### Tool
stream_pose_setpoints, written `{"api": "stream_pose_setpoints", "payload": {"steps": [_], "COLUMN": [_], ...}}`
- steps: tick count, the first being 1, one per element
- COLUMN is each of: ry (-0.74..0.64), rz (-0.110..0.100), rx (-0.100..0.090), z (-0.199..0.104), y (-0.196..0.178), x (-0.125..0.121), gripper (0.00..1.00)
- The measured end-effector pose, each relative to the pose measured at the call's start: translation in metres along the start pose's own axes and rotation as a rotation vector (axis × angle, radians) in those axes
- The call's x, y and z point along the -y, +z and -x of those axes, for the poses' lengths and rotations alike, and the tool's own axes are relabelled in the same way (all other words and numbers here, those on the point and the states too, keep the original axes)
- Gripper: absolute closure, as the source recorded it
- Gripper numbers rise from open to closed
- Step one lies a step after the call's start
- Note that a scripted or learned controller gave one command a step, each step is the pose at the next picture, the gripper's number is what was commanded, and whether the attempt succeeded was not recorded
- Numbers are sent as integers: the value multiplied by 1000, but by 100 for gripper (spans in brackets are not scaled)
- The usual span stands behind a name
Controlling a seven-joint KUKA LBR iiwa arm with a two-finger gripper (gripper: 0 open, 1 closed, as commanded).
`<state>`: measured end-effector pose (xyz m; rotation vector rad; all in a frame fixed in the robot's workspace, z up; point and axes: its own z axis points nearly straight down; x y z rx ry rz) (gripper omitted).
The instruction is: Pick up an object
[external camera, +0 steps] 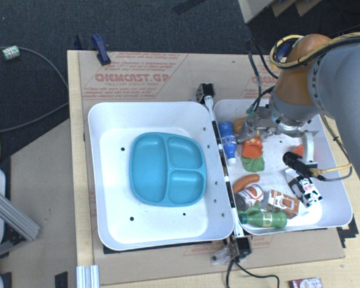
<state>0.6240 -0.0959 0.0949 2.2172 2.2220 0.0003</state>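
I have the pincer (254,132) low in the right bin (339,188), above an orange toy (252,149). I cannot tell its state. Next, I'd close and lift.

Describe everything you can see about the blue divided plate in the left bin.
The blue divided plate lies flat in the middle of the left bin, apart from its walls. It is a rounded rectangle in light turquoise, looks like smooth plastic, and has three compartments: one long one on the left, two smaller ones stacked on the right, split by raised ridges. Nothing lies in it or touches it except the bin floor. The gripper is over the right bin, away from it.
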Motion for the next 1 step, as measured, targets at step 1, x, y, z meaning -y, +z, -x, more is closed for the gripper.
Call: {"api": "stream_pose_setpoints", "payload": {"steps": [1], "ry": [1], "rz": [-1], "rx": [-2], "z": [-55], "y": [-90], "x": [42], "gripper": [100]}}
